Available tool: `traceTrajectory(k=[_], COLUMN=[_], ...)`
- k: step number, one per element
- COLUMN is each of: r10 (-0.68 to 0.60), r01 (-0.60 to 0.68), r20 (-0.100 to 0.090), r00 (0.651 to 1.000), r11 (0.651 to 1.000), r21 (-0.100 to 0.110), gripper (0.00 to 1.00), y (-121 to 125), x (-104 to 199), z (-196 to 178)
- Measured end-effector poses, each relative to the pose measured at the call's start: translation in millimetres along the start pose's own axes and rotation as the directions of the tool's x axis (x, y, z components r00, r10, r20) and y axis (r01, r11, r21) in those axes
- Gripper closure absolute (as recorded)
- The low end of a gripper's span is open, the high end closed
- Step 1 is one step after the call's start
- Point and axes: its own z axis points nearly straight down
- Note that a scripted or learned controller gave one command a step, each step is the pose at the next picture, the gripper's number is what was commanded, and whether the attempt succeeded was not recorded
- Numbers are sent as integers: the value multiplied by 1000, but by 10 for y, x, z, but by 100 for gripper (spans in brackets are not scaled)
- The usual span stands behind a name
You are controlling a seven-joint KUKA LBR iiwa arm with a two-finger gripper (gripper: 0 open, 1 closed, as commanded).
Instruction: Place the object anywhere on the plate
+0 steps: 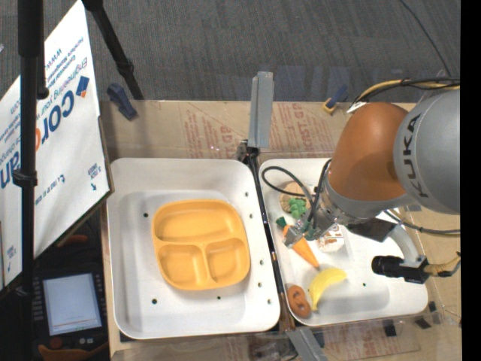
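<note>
Currently, left bin (128,201): yellow three-compartment plate (201,244), centre-left of frame. Right bin (409,295): carrot (302,248), banana (326,284) below it, pretzel (297,298) at lower left corner. Gripper (310,230) sits at the carrot's green top; finger state cannot be told, contact unclear.

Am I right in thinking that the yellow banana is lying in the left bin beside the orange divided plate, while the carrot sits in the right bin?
Not quite: the camera view shows the yellow banana lying in the right white bin, near the orange toy carrot. The orange divided plate sits apart in the left white bin. The carrot is indeed in the right bin.
</note>
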Motion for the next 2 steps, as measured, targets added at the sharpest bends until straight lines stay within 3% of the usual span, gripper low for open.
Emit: traceTrajectory(k=[1,2], r10=[-71,-88], r01=[71,88], r20=[1,1], r00=[997,996], r11=[997,996], r21=[2,1], gripper=[100,100], y=[561,1229], x=[974,856], z=[6,215])
